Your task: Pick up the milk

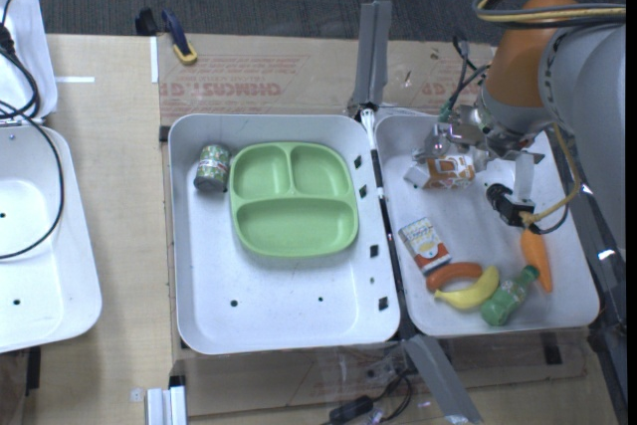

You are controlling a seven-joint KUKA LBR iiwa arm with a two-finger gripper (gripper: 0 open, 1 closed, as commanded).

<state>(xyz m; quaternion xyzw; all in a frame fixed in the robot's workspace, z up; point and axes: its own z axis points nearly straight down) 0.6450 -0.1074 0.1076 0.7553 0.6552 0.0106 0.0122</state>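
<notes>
The milk (425,246) is a small white carton with orange and red print, lying flat left of centre in the right bin (567,314). My gripper (445,144) hangs over the back left of that bin, below the arm's orange band. It is directly above, or touching, an orange and white package (450,171). The milk lies apart from the gripper, a good way nearer the front of the bin.
In the right bin's front part lie a red sausage (453,276), a banana (470,292), a green bottle (508,300) and a carrot (537,260). The left bin (199,304) holds a green divided plate (294,197) and a small can (211,167). A black cable loops by the arm.
</notes>
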